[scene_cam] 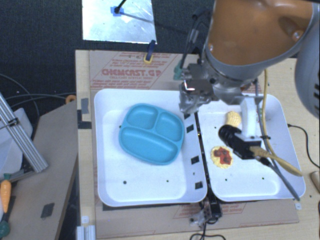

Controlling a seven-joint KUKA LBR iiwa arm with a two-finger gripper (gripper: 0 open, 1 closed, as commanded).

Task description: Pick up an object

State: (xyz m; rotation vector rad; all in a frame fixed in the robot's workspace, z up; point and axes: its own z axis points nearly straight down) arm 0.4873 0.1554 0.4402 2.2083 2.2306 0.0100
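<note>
A blue plate (151,133) with three compartments lies in the left bin (111,184). In the right bin (250,186) a small yellow corn cob (233,118) rests near the back, and a flat yellow piece with red topping (222,156) lies nearer the front. My gripper (189,105) hangs over the back end of the divider between the two bins, just right of the plate's far corner and left of the corn cob. Nothing shows in its grasp.
The grey arm with its orange band fills the upper right, above the right bin's back half. A cardboard sheet (130,69) lies behind the bins. Black tape marks run along the divider (194,159).
</note>
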